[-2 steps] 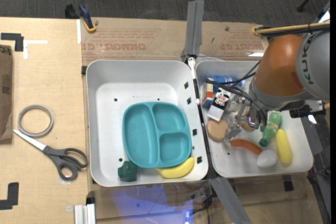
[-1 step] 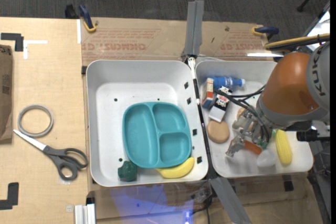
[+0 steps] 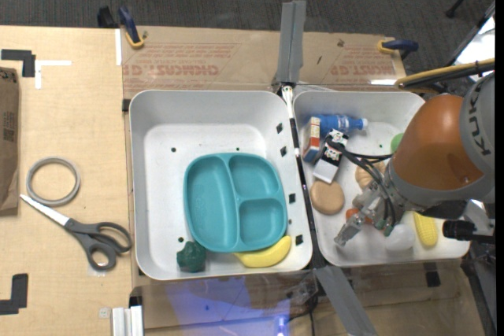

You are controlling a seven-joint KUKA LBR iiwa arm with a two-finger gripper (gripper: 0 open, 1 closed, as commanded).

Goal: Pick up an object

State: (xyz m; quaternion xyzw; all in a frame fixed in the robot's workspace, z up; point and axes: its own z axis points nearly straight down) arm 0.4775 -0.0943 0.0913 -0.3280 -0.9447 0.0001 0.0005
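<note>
"KU" on arm [image 3: 479, 139], cardboard [image 3: 189, 63] print mirrored

Arm [image 3: 441, 145] reaching leftward, tool [image 3: 356, 226] low.

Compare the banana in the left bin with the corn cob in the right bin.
The banana is curved and smooth; the corn cob is straight and stubby. The banana touches the teal plate, while the corn cob lies beside the arm. Both are yellow and lie near their bins' front walls.

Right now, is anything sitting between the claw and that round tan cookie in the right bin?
Nothing visible blocks it. The claw hangs low in the right bin, just right of and below the tan cookie, with bare white floor between them.
</note>
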